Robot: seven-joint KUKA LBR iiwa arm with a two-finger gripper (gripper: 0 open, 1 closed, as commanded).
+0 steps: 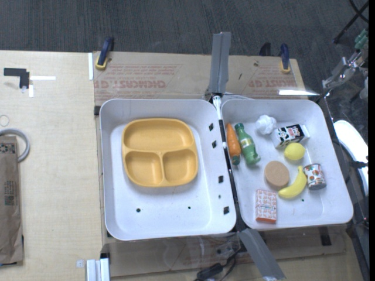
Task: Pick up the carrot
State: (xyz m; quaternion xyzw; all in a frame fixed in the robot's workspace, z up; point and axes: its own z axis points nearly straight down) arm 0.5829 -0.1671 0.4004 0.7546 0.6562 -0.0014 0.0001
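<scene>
Dark grey carpet runs across the top of the view, and below it a pale wooden table (47, 157) carries two shallow white bins side by side, resting on a sheet of brown cardboard (152, 75) held by two blue clamps. The left bin (117, 215) holds a yellow divided plate (159, 151) with three compartments, lying flat near its middle. The right bin (337, 209) holds a scatter of small items. The carrot (233, 143) lies along this bin's left wall, orange, pointing roughly away from the viewer, and it touches a green bottle (247, 144) lying just beside it on the right. Farther back sits a crumpled white wad (266, 123), and near it a small black-and-white carton (290, 134). A lemon (295, 151) rests just in front of the carton. Near the centre is a round tan disc (276, 173), with a banana (295, 184) curving just beside it and a small printed can (314, 176) touching the banana's far end. A small orange-and-white box (266, 206) lies toward the front. At the far right edge, metal parts that may belong to the arm are too blurred to read, so the claw's state cannot be told.
</scene>
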